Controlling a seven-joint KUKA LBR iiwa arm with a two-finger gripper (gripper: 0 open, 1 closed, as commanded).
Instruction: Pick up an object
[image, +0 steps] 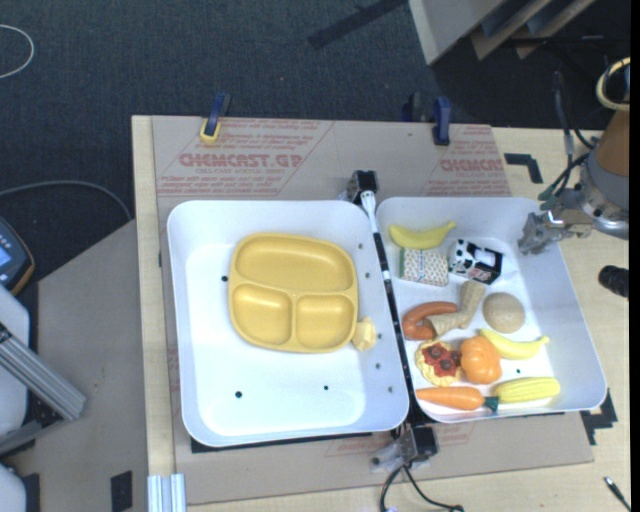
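Observation:
The right bin (575, 300) holds a pile of toy food: a banana (420, 235), a speckled cracker block (425, 265), a black-and-white cow piece (473, 260), a sausage (430, 312), a beige cone (467, 305), a tan ball (504, 313), a pizza slice (438, 360), an orange pepper (480, 360), a second banana (515, 345), a corn cob (527, 389) and a carrot (452, 398). My gripper (541, 232) hangs over the bin's far right corner, right of the cow piece, with nothing seen between its fingers.
The left bin (200, 300) holds a yellow divided plate (293, 292), with a small yellow piece (364, 334) at its right edge. Clamps (211, 125) sit at the bench's back edge. The arm (610, 180) enters from the right.

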